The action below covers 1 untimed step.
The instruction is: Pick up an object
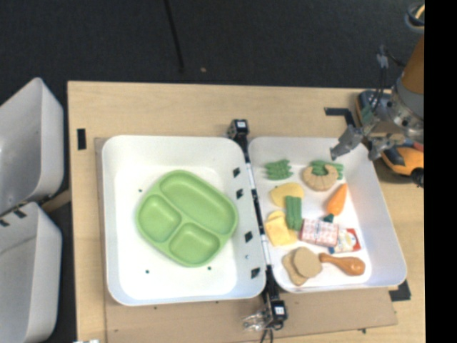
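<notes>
Approach step: gripper (341,148), finger state unreadable, hung over right bin's (382,213) far right corner; descent onto toy food pending.

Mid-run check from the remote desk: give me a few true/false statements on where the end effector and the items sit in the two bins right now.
1. The green divided plate lies in the left bin. True.
2. The end effector hangs above the left bin. False: it is at the right bin's far right corner.
3. The orange carrot lies in the right bin. True.
4. The end effector grips the carrot. False: the carrot lies apart from it on the bin floor.
5. The toy foods are spread across both bins. False: all lie in the right bin.
</notes>
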Tool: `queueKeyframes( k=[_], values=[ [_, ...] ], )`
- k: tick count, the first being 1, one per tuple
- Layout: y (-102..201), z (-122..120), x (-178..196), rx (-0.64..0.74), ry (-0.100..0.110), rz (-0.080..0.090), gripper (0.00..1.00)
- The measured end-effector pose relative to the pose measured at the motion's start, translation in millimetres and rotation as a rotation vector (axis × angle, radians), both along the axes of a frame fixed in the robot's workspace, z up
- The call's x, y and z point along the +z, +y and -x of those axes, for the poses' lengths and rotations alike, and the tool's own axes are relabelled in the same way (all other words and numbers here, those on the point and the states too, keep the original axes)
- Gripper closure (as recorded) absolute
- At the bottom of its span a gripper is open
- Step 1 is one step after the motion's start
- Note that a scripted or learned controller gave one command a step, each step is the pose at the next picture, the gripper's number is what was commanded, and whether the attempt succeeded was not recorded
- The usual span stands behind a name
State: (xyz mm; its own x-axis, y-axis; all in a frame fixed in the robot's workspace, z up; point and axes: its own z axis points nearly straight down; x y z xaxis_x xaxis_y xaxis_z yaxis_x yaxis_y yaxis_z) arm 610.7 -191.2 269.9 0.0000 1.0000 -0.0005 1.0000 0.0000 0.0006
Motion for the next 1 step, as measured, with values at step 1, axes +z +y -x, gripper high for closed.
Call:
queueKeyframes(
  k=[1],
  values=[
    [78.8, 52.1, -93.5, 0.006, 0.012, -0.005, 0.00]
  ],
)
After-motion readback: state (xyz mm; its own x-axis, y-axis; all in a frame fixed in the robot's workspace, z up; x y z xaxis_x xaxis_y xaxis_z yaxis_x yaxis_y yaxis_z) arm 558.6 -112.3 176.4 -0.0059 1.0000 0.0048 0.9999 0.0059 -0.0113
